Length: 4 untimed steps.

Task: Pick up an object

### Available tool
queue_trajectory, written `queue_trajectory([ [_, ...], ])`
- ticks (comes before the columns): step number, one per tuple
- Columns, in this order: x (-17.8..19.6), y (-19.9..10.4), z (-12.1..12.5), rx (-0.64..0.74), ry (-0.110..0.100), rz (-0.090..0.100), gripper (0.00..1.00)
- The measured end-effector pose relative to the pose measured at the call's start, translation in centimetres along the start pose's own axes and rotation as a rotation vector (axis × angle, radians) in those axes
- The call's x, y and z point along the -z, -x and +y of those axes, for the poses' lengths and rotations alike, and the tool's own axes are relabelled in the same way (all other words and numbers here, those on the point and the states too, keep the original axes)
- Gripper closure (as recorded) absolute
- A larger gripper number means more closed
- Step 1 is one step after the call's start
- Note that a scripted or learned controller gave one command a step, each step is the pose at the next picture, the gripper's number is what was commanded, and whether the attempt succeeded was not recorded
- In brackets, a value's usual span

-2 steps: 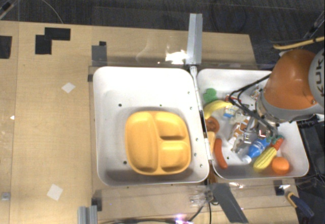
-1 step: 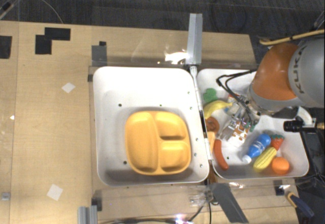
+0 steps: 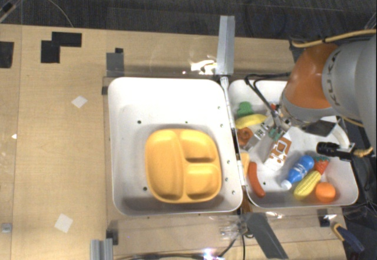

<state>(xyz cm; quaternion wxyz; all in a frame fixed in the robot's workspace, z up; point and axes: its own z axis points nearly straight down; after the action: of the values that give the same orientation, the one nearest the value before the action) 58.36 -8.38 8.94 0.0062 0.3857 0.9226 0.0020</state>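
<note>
Gripper (image 3: 272, 131) low inside the right-hand bin (image 3: 351, 193), arm (image 3: 347, 82) reaching in from the right with its orange band (image 3: 309, 79) just behind the wrist. Whether it is released or clenched cannot be told from this angle (the wrist body covers the tip), and nothing is visibly held. Touching or just beside the tip, on its left: a small orange-brown piece (image 3: 244, 134) and a yellow banana-like toy (image 3: 250, 121), with a green piece (image 3: 244, 109) just beyond that. Just below the tip, a white card with orange markings (image 3: 280, 150) lying tilted on the bin floor. Farther below: a blue-and-white bottle (image 3: 297, 171), a yellow corn-like toy (image 3: 307, 183) leaning against it, an orange ball (image 3: 325, 192) at the corner, and a small red piece (image 3: 321, 165) above the corn. Down to the left of the tip, a red elongated object (image 3: 254, 178) lies along the bin's near-left wall. Well apart to the left, in the left-hand bin (image 3: 126, 99), a yellow divided tray (image 3: 182, 164) sits flat, three compartments showing.
</note>
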Motion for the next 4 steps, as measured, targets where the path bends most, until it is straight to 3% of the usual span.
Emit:
queue_trajectory([
  [1,9.8,-2.5,-1.4,-0.279,-0.003,0.002,0.00],
  [3,7.7,-1.9,-2.9,-0.300,-0.008,0.005,0.00],
  [4,18.1,-3.2,-0.7,-0.144,0.000,0.000,0.00],
])
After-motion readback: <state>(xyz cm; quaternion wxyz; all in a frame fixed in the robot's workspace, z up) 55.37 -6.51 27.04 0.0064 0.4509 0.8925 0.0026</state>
